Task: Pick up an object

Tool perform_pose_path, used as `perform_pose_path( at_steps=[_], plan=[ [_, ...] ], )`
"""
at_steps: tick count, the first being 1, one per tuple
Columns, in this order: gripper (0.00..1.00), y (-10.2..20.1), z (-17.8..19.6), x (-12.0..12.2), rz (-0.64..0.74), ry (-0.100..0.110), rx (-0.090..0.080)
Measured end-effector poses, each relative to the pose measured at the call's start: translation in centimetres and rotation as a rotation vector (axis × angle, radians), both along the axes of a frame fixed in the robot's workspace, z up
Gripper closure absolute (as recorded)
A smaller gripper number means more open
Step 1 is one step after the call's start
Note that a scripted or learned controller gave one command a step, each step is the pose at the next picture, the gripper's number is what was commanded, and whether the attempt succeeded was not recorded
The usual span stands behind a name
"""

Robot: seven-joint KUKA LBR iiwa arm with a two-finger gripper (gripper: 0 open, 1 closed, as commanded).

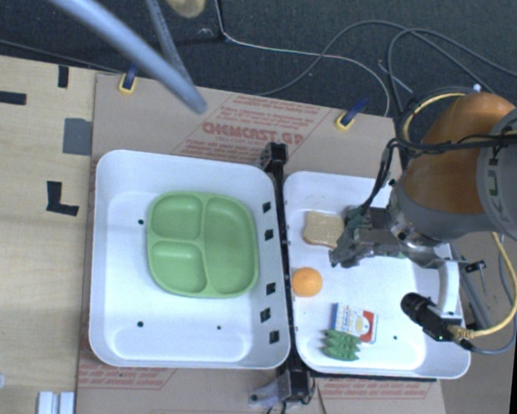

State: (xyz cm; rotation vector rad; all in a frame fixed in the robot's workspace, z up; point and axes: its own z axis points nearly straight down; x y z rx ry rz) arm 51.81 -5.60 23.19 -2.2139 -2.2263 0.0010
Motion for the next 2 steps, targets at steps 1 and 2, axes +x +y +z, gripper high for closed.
perform_pose_path(
  at_steps=[1,2],
  plan=[
    [1.00,4.4,-0.2,-1.5,-0.001,0.001,0.000],
    [1.00,10.0,-0.1,-3.1,0.001,0.002,0.000]
  ],
)
